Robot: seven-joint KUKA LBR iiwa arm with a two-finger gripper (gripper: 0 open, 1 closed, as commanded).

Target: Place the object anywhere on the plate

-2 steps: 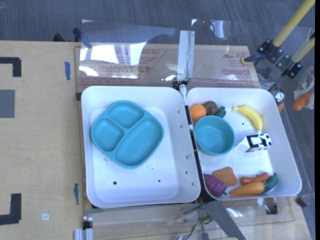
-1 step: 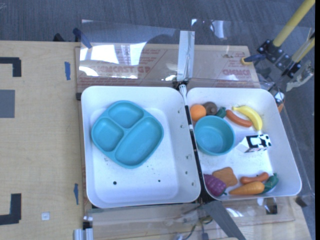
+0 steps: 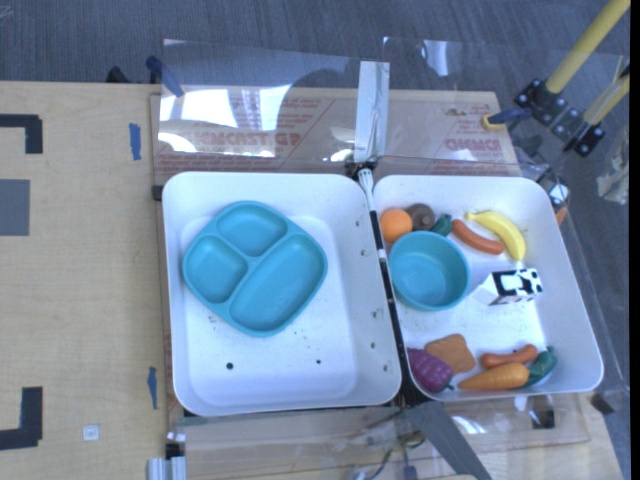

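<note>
A blue plate (image 3: 255,266) with three compartments lies in the left bin (image 3: 330,378), toward its back left, with nothing on it. The right bin (image 3: 570,318) holds the toy objects. An orange (image 3: 396,224) and a small brown piece (image 3: 421,214) lie at its back left. Beside them are a red sausage (image 3: 476,236) and a banana (image 3: 502,232). A black and white toy (image 3: 517,284) sits near the middle right. At the front lie purple grapes (image 3: 430,371), an orange biscuit (image 3: 451,353) and a carrot (image 3: 495,376).
A blue bowl (image 3: 428,271) stands in the right bin against the divider between the bins. A clear panel (image 3: 300,108) rises behind both bins. A yellow pole with a black clamp (image 3: 560,108) stands at the back right. A wooden bench surface (image 3: 80,268) lies to the left.
</note>
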